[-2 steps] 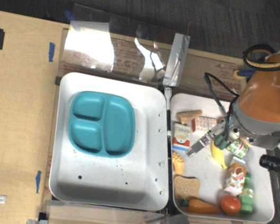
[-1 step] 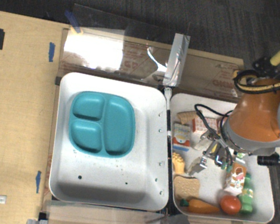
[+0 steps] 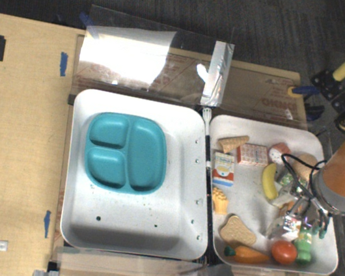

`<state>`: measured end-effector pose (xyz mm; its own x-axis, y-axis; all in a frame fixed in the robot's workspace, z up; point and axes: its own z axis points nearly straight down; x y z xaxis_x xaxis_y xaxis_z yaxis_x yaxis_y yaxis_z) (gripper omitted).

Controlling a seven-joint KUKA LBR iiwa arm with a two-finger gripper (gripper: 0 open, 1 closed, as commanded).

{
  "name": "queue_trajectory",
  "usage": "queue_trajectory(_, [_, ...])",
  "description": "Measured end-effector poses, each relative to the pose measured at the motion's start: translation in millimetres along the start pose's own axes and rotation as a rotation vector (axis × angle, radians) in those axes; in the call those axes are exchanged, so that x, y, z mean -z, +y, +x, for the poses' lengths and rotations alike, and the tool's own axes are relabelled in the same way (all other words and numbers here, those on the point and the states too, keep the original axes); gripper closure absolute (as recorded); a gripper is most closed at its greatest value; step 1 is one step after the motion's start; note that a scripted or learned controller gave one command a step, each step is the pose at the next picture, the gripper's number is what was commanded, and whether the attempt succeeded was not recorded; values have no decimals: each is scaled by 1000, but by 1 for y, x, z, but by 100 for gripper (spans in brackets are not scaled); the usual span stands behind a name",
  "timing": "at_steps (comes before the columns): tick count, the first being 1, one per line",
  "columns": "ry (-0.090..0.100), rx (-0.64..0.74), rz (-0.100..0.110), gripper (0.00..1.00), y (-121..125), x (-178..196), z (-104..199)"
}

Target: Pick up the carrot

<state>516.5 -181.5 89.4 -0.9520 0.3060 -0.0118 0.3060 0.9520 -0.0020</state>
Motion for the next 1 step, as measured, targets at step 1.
queue_trajectory(1, [-11, 3, -3, 100, 4, 13, -3])
